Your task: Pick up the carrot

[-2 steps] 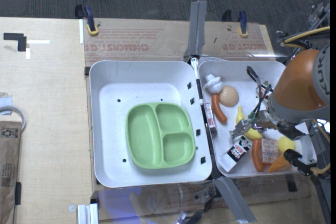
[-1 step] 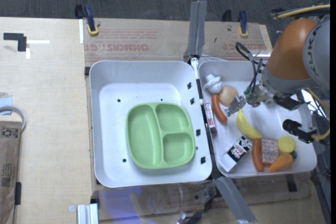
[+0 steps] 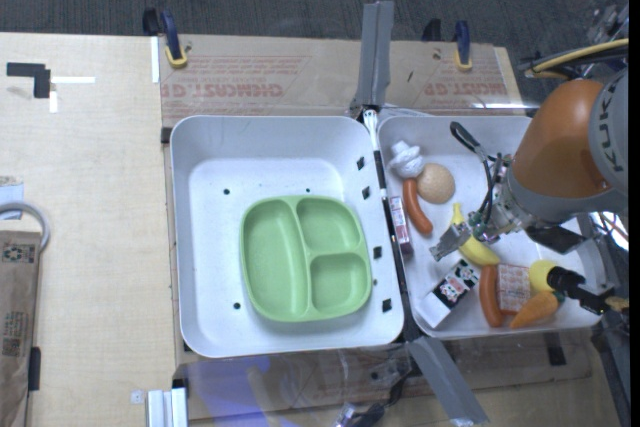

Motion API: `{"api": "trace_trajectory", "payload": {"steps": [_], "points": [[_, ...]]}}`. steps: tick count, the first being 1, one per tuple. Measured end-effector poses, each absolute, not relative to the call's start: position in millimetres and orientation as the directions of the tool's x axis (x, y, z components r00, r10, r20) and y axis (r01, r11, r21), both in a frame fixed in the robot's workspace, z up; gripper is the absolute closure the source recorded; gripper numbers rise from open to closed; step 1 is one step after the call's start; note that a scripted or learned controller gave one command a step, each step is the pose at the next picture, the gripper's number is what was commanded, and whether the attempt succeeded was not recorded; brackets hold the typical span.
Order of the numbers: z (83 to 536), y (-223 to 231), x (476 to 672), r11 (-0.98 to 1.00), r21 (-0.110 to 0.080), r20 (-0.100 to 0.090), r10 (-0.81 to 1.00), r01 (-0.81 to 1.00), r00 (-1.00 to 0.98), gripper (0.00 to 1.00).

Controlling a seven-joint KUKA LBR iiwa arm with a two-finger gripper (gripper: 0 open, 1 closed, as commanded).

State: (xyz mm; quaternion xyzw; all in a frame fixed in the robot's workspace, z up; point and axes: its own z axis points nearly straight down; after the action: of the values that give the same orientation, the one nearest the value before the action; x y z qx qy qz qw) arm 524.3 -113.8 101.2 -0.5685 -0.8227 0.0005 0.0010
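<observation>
Our claw (image 3: 452, 242), its state something we cannot tell, hangs over the banana (image 3: 474, 245), so we risk grabbing that while the carrot (image 3: 533, 310) lies beyond it.

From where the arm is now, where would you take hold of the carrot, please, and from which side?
Grip the carrot across its thicker middle, coming straight down from above. It lies flat near the right bin's front edge, tapering toward the lower left, with a sausage close on one side, so probably set the fingers across its narrow width.
</observation>
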Motion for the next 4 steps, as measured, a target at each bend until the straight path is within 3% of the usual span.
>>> {"api": "trace_trajectory", "payload": {"steps": [1, 2, 3, 4], "points": [[143.4, -170.9, 582.4, 0.558, 0.001, -0.003, 0.830, 0.830, -0.558, 0.00], [203.7, -75.1, 501.3, 0.491, -0.001, 0.000, 0.871, 0.871, -0.491, 0.00], [141.3, -153.9, 513.6, 0.660, -0.001, 0.001, 0.751, 0.751, -0.660, 0.00], [105.3, -150.2, 507.4, 0.811, 0.014, -0.017, 0.585, 0.585, -0.811, 0.00]]}}
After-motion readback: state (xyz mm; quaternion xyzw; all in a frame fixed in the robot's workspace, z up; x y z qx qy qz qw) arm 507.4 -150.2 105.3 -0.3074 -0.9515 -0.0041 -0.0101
